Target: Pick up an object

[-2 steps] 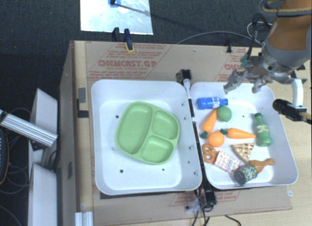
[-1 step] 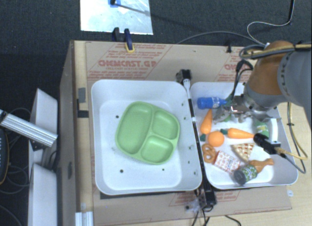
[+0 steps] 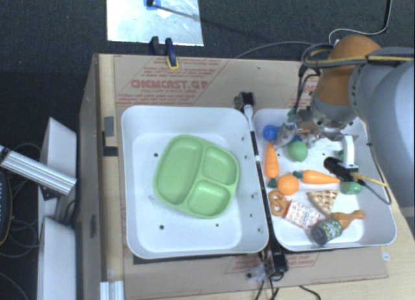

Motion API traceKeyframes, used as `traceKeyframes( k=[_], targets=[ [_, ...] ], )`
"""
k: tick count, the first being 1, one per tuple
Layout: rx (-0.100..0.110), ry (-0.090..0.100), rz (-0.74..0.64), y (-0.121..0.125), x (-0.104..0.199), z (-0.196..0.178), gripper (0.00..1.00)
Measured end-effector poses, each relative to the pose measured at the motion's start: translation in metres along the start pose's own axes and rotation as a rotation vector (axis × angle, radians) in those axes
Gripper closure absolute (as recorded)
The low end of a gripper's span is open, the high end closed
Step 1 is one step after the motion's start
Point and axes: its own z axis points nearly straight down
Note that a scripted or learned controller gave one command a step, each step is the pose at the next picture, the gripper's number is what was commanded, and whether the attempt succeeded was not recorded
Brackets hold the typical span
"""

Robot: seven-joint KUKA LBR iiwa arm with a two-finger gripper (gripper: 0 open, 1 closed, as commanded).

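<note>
Near edge: green can (image 3: 326,230) lies in right bin (image 3: 382,224) among toy food, two carrots (image 3: 272,160) included | far end: gripper (image 3: 299,135) low over green ball (image 3: 297,150), beside blue piece (image 3: 270,133); finger state cannot be told | left bin (image 3: 139,234) holds green tray (image 3: 196,175) | progress: judged early; nothing lifted, grasp and lift remain

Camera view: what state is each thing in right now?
Green three-compartment plastic tray: flat in left white bin, nothing on it.
End effector: low in right white bin, over green ball.
Small dark green can: lying on its side.
</note>
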Motion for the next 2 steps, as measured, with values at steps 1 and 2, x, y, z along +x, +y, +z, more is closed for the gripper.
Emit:
traceKeyframes(
  k=[1, 2],
  targets=[
    [0.005, 0.001, 0.000, -0.0012, -0.0008, -0.0095, 1.00],
    [0.002, 0.000, 0.000, -0.0004, -0.0004, -0.0100, 0.00]
  ],
)
